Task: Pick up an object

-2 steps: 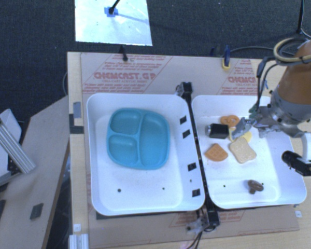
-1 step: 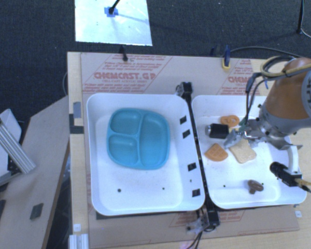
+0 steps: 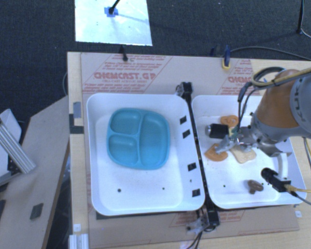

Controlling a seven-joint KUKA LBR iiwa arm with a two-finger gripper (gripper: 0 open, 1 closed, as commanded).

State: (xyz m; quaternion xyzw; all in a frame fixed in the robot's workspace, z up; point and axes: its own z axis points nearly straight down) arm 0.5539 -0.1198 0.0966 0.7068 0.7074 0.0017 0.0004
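Note:
In the right bin (image 3: 217, 193) lie several small objects. An orange piece (image 3: 229, 121) sits toward the back, and a second orange piece (image 3: 215, 153) lies near the bin's left wall. A pale beige piece (image 3: 244, 155) rests beside it, and a small brown piece (image 3: 255, 187) lies near the front. My gripper (image 3: 229, 142) reaches in from the right and hovers low between the second orange piece and the beige piece, partly covering both. Nothing is seen held.
The left bin (image 3: 101, 191) holds a blue divided plate (image 3: 139, 138). A black divider strip (image 3: 193, 149) runs between the two bins. The grey arm with its orange band (image 3: 280, 105) spans the right bin's far right side.

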